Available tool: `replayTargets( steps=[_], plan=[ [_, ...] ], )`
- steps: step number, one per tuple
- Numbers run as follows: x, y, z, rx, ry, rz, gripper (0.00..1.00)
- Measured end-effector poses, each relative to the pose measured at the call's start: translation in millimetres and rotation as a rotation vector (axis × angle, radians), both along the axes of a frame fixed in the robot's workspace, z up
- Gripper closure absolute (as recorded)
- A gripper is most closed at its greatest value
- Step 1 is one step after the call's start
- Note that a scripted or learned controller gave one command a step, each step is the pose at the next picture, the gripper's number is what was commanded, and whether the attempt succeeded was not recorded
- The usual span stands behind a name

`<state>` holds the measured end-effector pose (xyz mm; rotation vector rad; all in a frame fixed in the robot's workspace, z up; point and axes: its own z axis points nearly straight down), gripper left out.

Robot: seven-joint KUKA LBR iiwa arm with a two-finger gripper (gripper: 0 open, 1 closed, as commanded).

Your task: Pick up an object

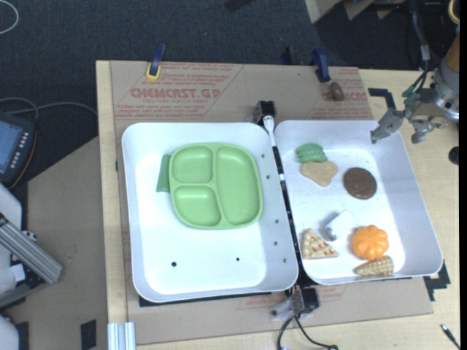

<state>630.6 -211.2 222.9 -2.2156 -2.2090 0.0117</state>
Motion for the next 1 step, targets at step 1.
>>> replayTargets(
  steps=[1],
  plan=[
    [2.9, 0.3, 8.7, -0.004, -0.014, 0.003, 0.00]
  ],
)
